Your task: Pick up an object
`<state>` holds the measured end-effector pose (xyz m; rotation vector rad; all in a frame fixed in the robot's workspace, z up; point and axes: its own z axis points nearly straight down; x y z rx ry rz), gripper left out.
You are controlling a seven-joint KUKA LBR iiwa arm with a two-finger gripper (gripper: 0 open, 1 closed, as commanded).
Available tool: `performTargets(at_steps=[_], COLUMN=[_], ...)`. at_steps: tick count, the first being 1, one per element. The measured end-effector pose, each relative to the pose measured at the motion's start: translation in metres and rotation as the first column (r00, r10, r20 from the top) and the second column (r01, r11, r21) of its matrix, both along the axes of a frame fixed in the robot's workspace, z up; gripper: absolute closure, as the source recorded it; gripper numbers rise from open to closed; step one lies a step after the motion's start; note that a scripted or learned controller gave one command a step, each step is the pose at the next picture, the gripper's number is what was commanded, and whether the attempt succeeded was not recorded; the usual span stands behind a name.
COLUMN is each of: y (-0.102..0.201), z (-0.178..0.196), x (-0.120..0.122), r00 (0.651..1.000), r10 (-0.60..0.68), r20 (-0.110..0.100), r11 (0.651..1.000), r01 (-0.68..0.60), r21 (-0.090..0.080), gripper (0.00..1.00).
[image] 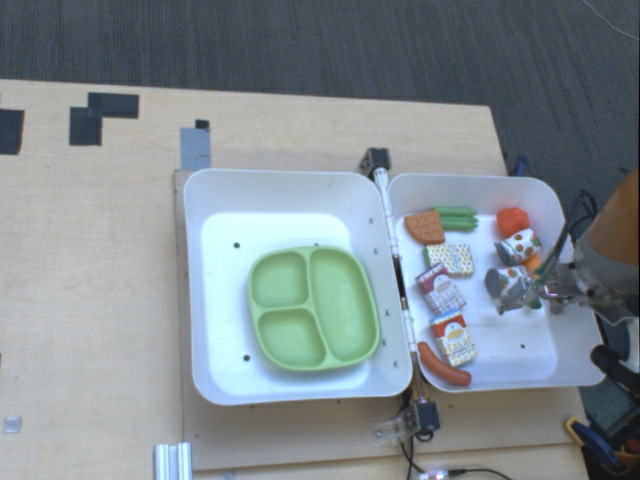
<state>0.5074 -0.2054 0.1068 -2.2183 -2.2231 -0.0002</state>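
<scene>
Arm: I see the grey arm (610,268) coming in from the right edge, with its orange band at the far right, above the right bin.
Gripper: the gripper (512,290) is low inside the right bin (540,363), near the middle of its right half. I cannot tell if it is open or closed, because the tip is dark and blurred from here.
Nearest objects: a small white and orange piece (520,242) lies just above the gripper, and a red piece (512,219) is behind that one, near the far wall.
Other objects in the right bin: an orange waffle-like square (425,227) and a green piece (456,217) sit touching at the far left corner. Below them I see three small printed boxes in a column (450,259), (440,291), (457,339). A red sausage (443,364) lies at the near left corner, just beside the lowest box.
Left bin: the left bin (215,298) carries a green divided plate (314,308) with three compartments, placed near the wall shared with the right bin.
Counter: both bins stand side by side on the light wooden counter (90,298).
Grasp: I see no object between the gripper parts that I can be sure of.
</scene>
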Motion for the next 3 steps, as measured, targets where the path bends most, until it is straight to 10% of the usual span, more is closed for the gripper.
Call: performTargets(at_steps=[1, 2, 3], y=[0.045, 0.045, 0.045], z=[-0.020, -0.009, -0.009], x=[-0.019, -0.017, -0.017], r00=[1.000, 1.000, 1.000], r10=[0.000, 0.001, 0.001], r20=[0.009, 0.015, 0.014], r11=[1.000, 1.000, 1.000], r01=[0.000, -0.001, -0.001], r21=[-0.004, -0.005, -0.005], gripper=[0.00, 1.00, 0.00])
